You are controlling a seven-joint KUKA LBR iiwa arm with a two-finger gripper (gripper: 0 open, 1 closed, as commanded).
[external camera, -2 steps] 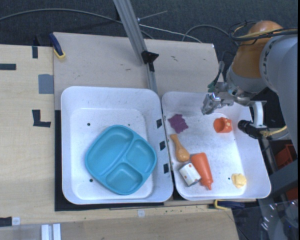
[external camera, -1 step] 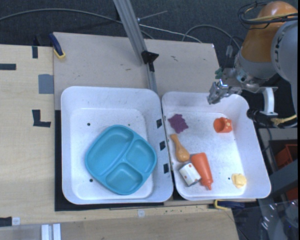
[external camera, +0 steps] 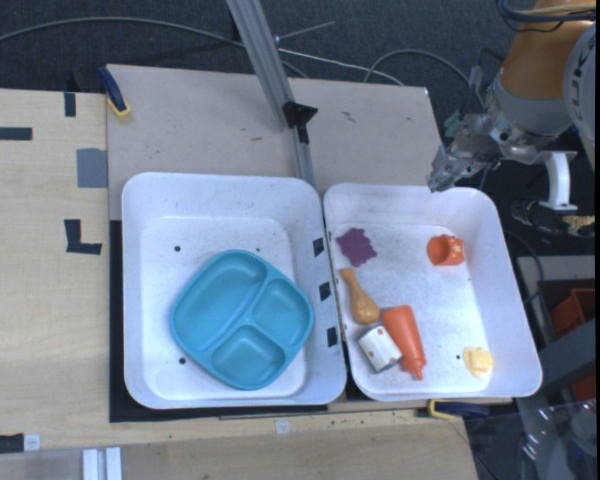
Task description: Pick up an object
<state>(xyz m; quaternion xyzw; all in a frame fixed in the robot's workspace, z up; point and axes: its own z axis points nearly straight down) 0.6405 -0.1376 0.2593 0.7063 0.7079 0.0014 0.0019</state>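
I see the orange cup [external camera: 445,251] in the right bin [external camera: 500,268], near its far wall, with the gripper [external camera: 442,176] hanging above that bin's far rim, well apart from the cup. Jaws, I can't tell from here. Purple piece [external camera: 356,245], carrot [external camera: 406,336], yellow bit [external camera: 477,360] nearby; blue tray [external camera: 242,318] left.

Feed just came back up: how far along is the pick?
Nothing looks picked yet. The tool sits over the far right corner of the right bin. The purple piece, orange cup, carrot and yellow piece all lie on the bin floor. Left to do: descend, grasp, lift.
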